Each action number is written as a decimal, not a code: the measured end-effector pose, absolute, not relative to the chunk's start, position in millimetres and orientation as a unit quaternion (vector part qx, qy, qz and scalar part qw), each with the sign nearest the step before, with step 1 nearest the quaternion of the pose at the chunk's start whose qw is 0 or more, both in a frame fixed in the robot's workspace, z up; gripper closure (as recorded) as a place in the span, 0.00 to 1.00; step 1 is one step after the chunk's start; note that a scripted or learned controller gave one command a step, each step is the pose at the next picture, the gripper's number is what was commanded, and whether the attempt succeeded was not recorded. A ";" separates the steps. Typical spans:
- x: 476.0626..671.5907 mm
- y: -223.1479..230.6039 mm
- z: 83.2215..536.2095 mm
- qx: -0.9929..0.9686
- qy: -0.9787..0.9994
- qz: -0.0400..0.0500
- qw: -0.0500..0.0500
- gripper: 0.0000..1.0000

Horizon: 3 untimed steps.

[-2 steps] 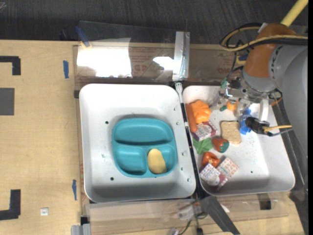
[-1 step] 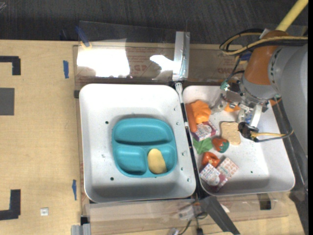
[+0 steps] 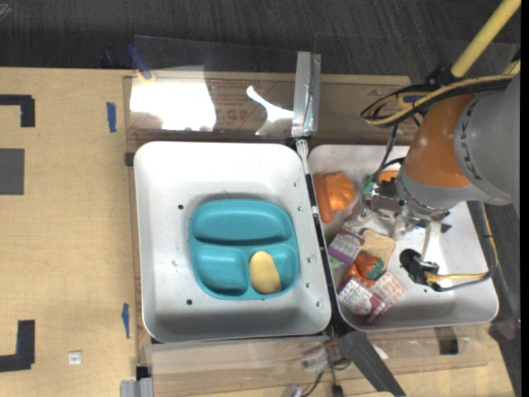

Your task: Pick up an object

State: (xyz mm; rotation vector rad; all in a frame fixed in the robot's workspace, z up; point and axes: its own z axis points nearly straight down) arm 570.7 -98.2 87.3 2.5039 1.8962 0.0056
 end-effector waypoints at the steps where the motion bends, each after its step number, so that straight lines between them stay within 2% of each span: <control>1: 498.4 -119.8 87.6 0.780 0.626 0.003 0.003 0.00; 2: 563.8 -186.0 86.4 0.805 0.594 0.002 0.003 0.00; 3: 647.8 -168.0 84.8 0.852 0.523 -0.009 -0.007 0.00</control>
